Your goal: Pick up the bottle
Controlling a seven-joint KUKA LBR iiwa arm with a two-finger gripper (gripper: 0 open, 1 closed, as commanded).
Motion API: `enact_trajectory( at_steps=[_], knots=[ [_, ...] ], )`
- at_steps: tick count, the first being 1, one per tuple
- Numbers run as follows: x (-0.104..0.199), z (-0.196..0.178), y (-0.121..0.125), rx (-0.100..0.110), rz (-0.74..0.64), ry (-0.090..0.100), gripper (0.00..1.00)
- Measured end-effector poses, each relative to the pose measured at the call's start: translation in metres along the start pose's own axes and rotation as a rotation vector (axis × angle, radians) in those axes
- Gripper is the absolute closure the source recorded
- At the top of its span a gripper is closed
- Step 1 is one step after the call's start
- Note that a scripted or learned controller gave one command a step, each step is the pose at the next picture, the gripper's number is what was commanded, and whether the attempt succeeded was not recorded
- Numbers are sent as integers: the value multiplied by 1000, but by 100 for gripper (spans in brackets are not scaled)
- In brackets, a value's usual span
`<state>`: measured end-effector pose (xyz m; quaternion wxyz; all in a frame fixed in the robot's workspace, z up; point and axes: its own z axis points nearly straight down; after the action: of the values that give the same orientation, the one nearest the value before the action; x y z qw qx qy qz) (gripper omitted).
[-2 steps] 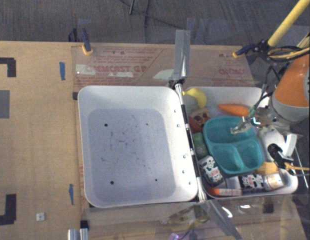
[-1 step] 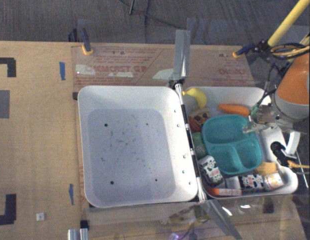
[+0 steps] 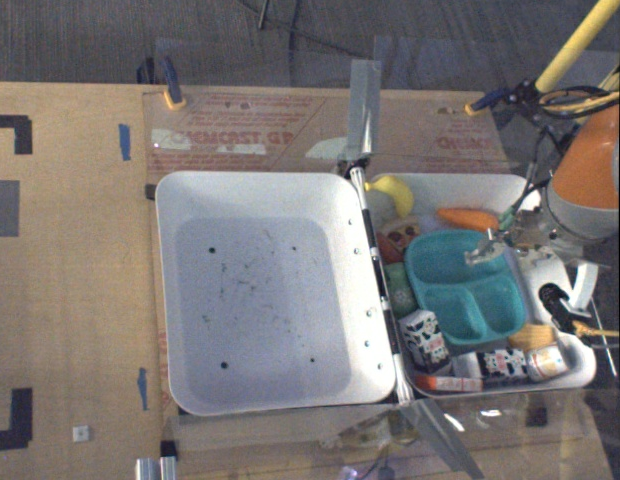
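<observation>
- A plywood worktop (image 3: 70, 268) on grey carpet carries two shallow white plastic bins side by side; the left bin (image 3: 190, 208) holds only specks.
- The right bin (image 3: 575, 363) is crowded: a teal divided plastic tray (image 3: 465, 293), an orange carrot-shaped toy (image 3: 470, 218), a yellow rounded toy (image 3: 393, 196), a black-and-white cow-patterned cup (image 3: 423, 336).
- The bottle, with a cow-print label and amber-capped end (image 3: 525, 361), lies on its side along the near wall, just beside the tray.
- The grey arm's pincer (image 3: 487, 248) hangs over the tray's far compartment; I cannot tell its state.
- I'd shift it toward the near wall, turn it across the bottle's length, and descend clear of the tray rim.
</observation>
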<state>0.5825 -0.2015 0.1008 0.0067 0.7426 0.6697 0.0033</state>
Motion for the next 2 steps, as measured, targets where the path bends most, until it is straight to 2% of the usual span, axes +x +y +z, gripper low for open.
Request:
enact_trajectory(
  at_steps=[1,2],
  knots=[
    [-1,12,59,10,-3,15,0],
    [0,10,22,5,185,14,0]
  ],
)
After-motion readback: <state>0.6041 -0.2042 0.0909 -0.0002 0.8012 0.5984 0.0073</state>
